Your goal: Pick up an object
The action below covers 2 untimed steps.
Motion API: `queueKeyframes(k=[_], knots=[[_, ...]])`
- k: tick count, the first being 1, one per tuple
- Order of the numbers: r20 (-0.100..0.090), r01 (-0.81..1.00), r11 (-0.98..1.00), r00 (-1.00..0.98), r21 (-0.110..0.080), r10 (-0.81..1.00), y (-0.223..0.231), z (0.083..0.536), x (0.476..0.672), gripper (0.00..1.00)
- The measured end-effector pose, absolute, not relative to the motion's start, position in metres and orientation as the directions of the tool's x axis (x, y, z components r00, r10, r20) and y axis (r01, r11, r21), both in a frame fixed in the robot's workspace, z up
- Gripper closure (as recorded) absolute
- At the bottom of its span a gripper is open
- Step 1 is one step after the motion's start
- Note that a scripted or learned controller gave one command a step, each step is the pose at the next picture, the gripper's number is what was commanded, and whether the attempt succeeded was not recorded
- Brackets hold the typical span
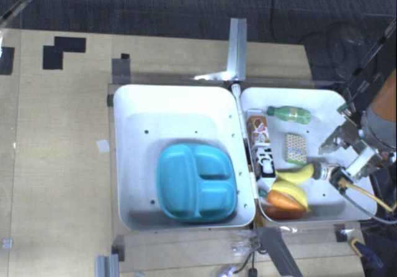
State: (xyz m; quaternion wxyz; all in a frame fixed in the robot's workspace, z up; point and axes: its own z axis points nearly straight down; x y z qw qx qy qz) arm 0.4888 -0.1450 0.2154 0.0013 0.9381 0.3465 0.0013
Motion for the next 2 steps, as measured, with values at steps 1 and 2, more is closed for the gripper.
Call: queueKeyframes(k=[1, 2], knots=[[0.001, 0.298, -0.955, 0.955, -0.001, 0.298, -0.106, 0.095, 0.512, 0.0], [0.001, 0.205, -0.979, 0.979, 0.0, 0.205, -0.17, 0.156, 0.488, 0.0]])
